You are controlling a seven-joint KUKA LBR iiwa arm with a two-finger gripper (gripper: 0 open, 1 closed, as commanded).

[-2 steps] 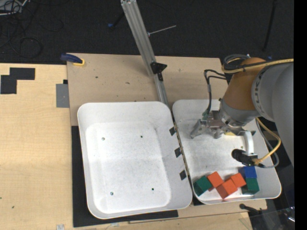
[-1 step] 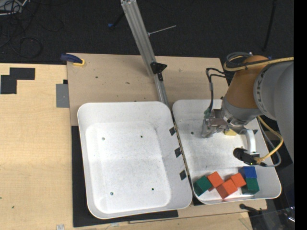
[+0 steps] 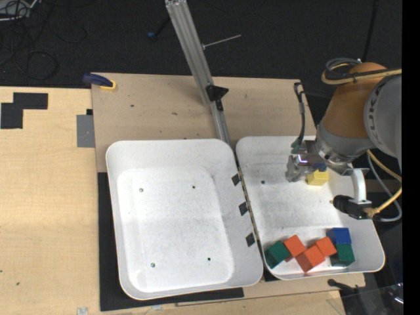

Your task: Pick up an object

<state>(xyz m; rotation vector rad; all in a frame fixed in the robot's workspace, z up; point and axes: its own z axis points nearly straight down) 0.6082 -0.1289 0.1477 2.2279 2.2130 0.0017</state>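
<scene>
My gripper [image 3: 298,168] hangs low over the upper part of the right bin [image 3: 282,202], reaching in from the right. A small yellow block [image 3: 318,178] sits right beside it, on its right side, partly covered by the wrist. Whether the block is touched or held is hidden from this angle. At the bin's near right corner lies a cluster of blocks: a green one [image 3: 278,252], two orange ones [image 3: 294,245] [image 3: 315,254], a blue one [image 3: 340,235] and another green one [image 3: 343,254].
The left bin [image 3: 125,169] stands alongside, joined to the right one by black clips [image 3: 243,209]. A slanted aluminium rail [image 3: 197,64] rises behind the bins. Cables [image 3: 367,205] hang off the arm at the right bin's right edge.
</scene>
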